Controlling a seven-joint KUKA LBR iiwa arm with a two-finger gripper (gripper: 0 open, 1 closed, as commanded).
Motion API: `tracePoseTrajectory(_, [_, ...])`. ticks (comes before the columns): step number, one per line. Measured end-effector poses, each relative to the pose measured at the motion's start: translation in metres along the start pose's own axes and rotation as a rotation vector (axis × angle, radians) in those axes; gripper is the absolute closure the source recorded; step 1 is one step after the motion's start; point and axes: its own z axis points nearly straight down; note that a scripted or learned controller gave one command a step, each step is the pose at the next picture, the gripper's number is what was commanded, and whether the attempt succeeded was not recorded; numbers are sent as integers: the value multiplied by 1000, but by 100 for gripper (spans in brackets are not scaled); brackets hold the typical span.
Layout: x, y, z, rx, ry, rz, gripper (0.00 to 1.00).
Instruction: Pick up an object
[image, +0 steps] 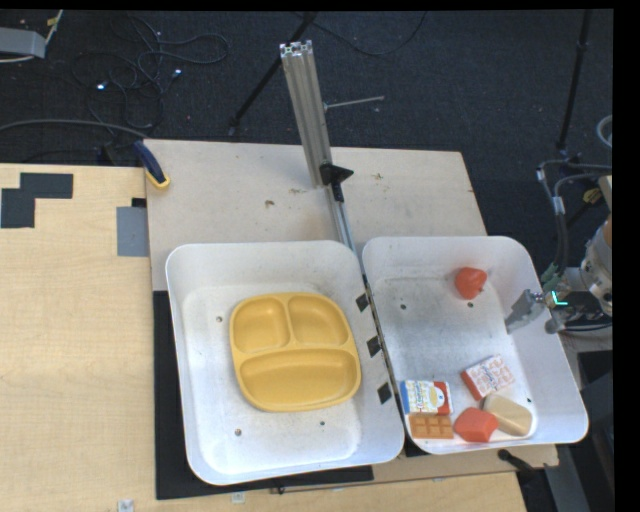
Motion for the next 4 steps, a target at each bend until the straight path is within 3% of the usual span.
tracePoseTrajectory(1, [0,0,-1,-2,-1,0,0])
tracePoseTrajectory(2, [-2,4,62,5,2,0,0])
tracePoseTrajectory(4, [-3,3,157,-2,1,1,0])
